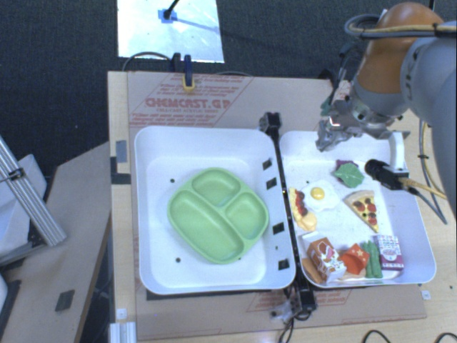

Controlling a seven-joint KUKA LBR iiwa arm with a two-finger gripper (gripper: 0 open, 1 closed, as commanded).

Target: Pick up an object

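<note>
1. In the camera view, the task stood at its beginning, as far as could be judged: nothing had been lifted. The gripper (330, 138) hung over the far edge of the right bin (421, 263), near that bin's far-left corner, with nothing between its fingers. Whether the claw was spread or pressed together could not be told, since the fingertips were small and dark against the wrist.

2. Every candidate object lay in the right bin. A green leafy piece (348, 172) rested closest to the gripper, just nearer the front than the claw. A toy fried egg (320, 194) lay beside the bin's left wall, with a yellow-and-red piece (303, 211) next to it. A pizza slice (363, 209) sat near the bin's middle. Along the front edge were a small red carton (323, 258), a red-orange piece (355, 258), a green piece (373, 257) and a red-and-white packet (388, 251).

3. The left bin (150, 148) carried a green divided plate (218, 214) at its middle.

4. What remained, by my judgement, was all of it: descend onto one object, close on it, and raise it. The leafy piece looked the nearest target.

5. Readable writing: the board (214, 98) under the bins' far edge bore red lettering that looked like "CHEMCAST", with further characters unclear. Print on the carton and the packet was too small to read.
</note>
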